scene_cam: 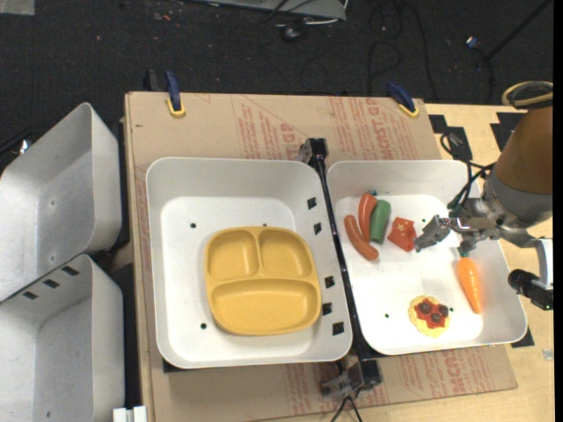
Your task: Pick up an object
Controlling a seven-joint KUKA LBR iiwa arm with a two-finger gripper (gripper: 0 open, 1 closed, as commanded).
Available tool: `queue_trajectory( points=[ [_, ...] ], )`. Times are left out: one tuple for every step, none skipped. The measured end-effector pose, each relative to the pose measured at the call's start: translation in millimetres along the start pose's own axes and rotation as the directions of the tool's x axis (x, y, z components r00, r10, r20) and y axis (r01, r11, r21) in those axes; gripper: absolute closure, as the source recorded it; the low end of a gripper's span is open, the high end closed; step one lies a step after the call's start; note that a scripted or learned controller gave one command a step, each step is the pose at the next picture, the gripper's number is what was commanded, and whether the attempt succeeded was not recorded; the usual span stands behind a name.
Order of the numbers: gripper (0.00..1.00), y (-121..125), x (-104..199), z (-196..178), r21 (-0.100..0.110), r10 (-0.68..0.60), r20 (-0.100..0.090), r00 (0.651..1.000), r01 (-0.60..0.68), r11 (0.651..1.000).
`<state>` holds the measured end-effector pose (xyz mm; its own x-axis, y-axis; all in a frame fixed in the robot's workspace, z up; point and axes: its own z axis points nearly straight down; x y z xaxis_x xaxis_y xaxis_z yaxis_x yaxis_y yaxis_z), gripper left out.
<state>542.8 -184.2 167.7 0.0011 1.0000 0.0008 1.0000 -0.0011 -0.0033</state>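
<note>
Two shallow white bins sit side by side on the cardboard-covered bench [229,130], which is held at its far edge by two blue-and-yellow clamps [175,95]. The left bin [171,236] holds a yellow divided tray [262,280], three compartments, lying flat near the bin's centre. The right bin [387,178] holds the loose items: two red-orange sausages [361,232] lying close together in the upper left, a green pickle-shaped piece [379,221] pressed against them on their right, and a small red block [402,233] just beside the green piece. A toy carrot [471,285] lies toward the right wall, pointing down the view, and a small yellow pizza-like disc with dark red toppings [430,315] rests near the bin's lower edge, left of the carrot. The arm [528,170] — grey, with the orange band showing at the right — reaches in over the right bin. Its pincer [436,232] sits just to the right of the red block, between that block and the carrot's top end, low over the bin floor. The fingers look dark and blurred against the white — cannot tell whether they are apart or together, and nothing is visibly between them. Spare white bins [53,200] lie off the bench at the left.
</note>
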Motion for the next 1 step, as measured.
queue_trajectory(
  points=[
    [0.00, 1.0, 7.1, 62.0, 0.002, 0.000, -0.002, 1.000, 0.000, 1.000]
  ],
)
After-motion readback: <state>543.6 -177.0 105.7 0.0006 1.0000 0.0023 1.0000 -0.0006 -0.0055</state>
